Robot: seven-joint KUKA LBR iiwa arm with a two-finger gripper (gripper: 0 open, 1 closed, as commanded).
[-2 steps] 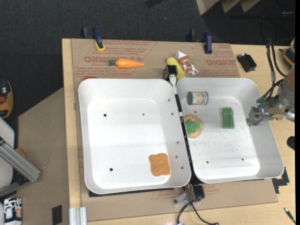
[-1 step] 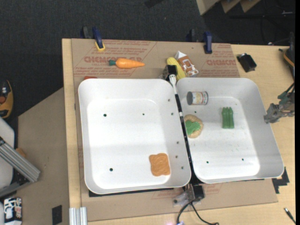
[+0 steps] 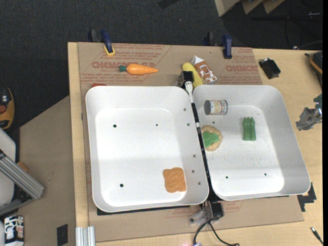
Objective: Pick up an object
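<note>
I judge we're pre-approach: gripper (image 3: 307,119) sits right of the right bin (image 3: 287,137), jaw state unclear, next reaching for the can (image 3: 216,107).

Two shallow white plastic bins, left (image 3: 102,137) and right (image 3: 287,152): smooth, semi-gloss. Brown printed cardboard sheet (image 3: 169,60) under them: matt. Small cylindrical can (image 3: 216,107): shiny metal ends, paper-look label. Green ribbed block (image 3: 248,128), orange carrot toy (image 3: 137,69), orange waffle-like slab (image 3: 175,180): matt plastic look. Surrounding dark floor (image 3: 77,9): rough, carpet-like.

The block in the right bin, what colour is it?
Green block, clear in the camera view.
</note>
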